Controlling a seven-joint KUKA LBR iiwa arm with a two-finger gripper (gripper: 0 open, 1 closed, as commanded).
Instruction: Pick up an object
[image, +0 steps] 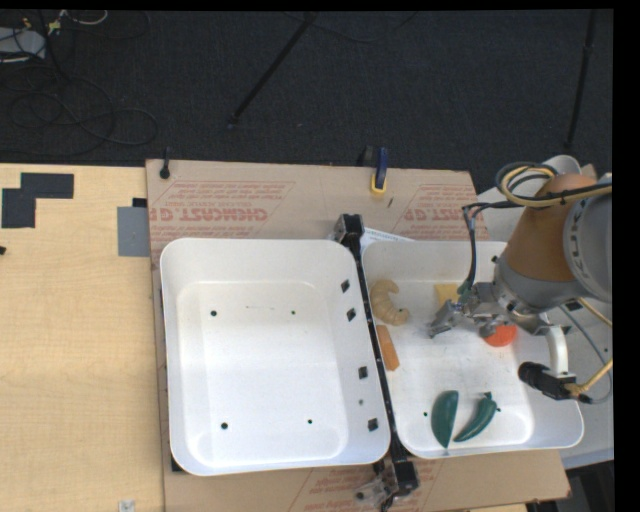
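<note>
My gripper (449, 313) hangs low over the middle of the right bin (560, 432), open, with nothing seen between its fingers. A small yellow piece (446, 293) lies just beyond its upper finger. An orange-red round object (499, 336) sits right behind the gripper, partly hidden by the wrist. Left of the gripper lie a tan curled pastry-like object (389, 303) and an orange stick (387, 351) against the bin's left wall. Two green peppers (445, 417) (477, 418) rest near the front of the bin.
The left bin (180, 300) stands beside the right one, with a black divider clamp (352, 232) between them. The arm's grey body and cables (560, 250) fill the right bin's far right side. A cardboard sheet (250, 200) lies under both bins.
</note>
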